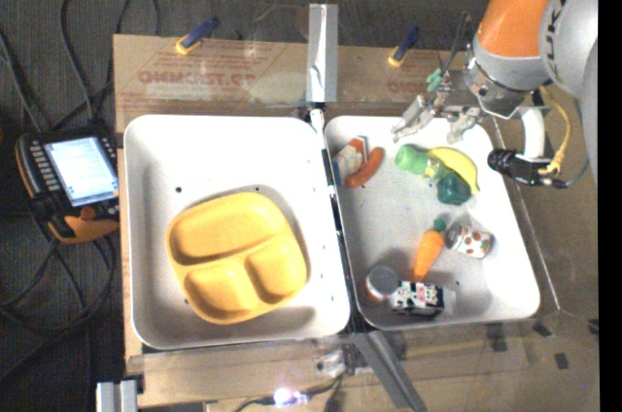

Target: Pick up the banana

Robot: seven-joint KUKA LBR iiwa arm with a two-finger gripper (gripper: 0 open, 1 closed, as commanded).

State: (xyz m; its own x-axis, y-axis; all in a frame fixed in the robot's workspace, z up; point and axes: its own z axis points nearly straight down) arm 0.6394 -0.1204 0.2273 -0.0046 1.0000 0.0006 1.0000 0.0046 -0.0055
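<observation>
**Camera view: gripper poised at the right bin's far edge, banana lying in the bin**

Camera view looks down on a brown bench [243,80] that carries two shallow white bins side by side. Reaching in from the right is the grey arm [544,21] with its orange band. The left bin [155,167] holds a yellow divided tray [238,255], which sits toward that bin's near side.

The right bin [505,293] holds the smaller things. The banana [459,164] lies near the bin's far right corner, curved, touching a green object [420,159] on its left and a dark teal piece [453,189] just below it. Near the far left corner lie a red sausage-like piece [365,167] and a small red and white carton [350,153]. An orange carrot [428,251] lies near the middle of the right side, tilted, with a small red and white can [471,241] just beside it. By the near edge stand a grey-topped red can [382,283] and a dark printed box [418,297], close together.

The gripper [437,114] hangs over the far edge of the right bin, its metal fingers spread apart with nothing between them, just above the banana and apart from it.

A handheld control pendant [70,172] with a lit screen rests off the bench's left edge.
</observation>
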